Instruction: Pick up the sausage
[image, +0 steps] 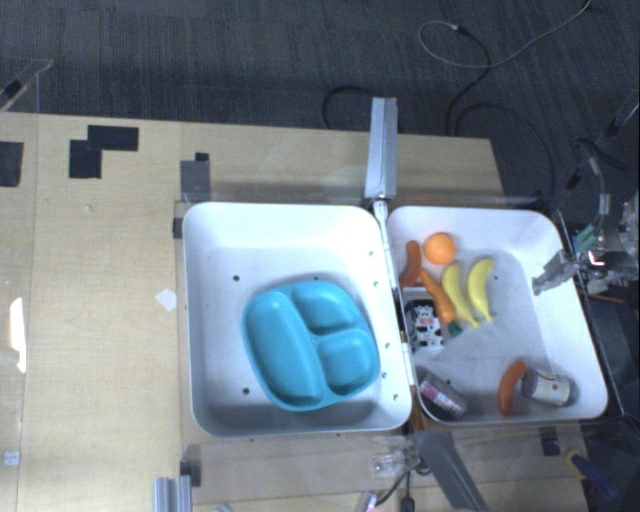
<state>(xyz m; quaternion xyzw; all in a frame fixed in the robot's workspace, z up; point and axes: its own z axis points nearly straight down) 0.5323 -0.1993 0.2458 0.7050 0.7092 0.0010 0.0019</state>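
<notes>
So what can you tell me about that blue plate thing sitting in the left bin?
The blue tray is a smooth, plastic-looking divided dish in light turquoise with rounded corners. It has three compartments: one long one on its left side and two smaller ones on the right. It lies flat and right side up, turned at a slant, on the floor of the left white bin. Nothing lies in it.

The gripper (610, 255) is sitting at the right edge, too blurred to read its fingers. A dark can (441, 394) is lying partly hidden under the right bin's (520, 222) near rim.
</notes>
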